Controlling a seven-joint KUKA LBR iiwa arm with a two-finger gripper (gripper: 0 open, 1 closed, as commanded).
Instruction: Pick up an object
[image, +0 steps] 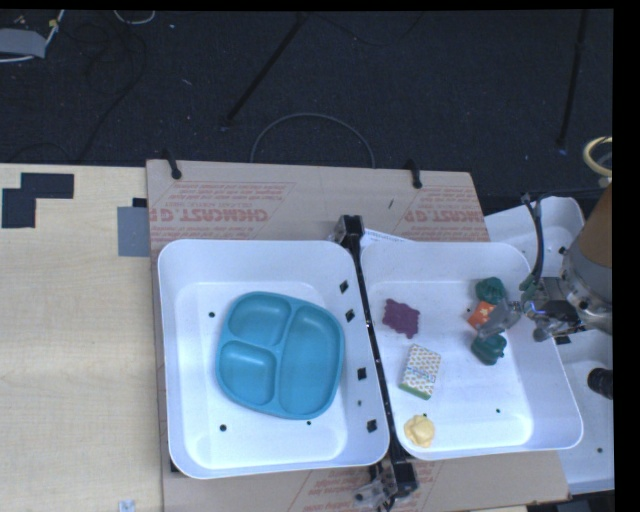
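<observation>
While the arm leans in from the right, its end effector (520, 315) sits low over the right-hand edge of the right bin (545, 425), and whether it is released or clenched I cannot tell, since the metal parts there blur together. Just beside its tip lies a tight cluster: a dark green object (490, 291) above, a small orange piece (481, 315) in the middle, and a second dark green object (489, 348) below. The orange piece looks to be touching or nearly touching the tip, yet nothing can be seen caught in it, so I would not call anything held. That cluster is the likeliest target for the pick, simply because it lies nearest the arm's approach; its crowding could make a clean grasp awkward, as a neighbour may be nudged aside. Further toward the middle of the same bin rest a purple flat shape (401, 318), a patterned pale block (421, 371) lying tilted, and a yellow object (420, 431) near the front corner, all well apart from one another and easier to isolate. Across the divider, the left bin (185, 290) carries a blue divided plate (280, 353), lying flat near its centre. Both bins sit on brown cardboard (260, 205) spread over the bench (70, 350), probably to keep them from sliding.
</observation>
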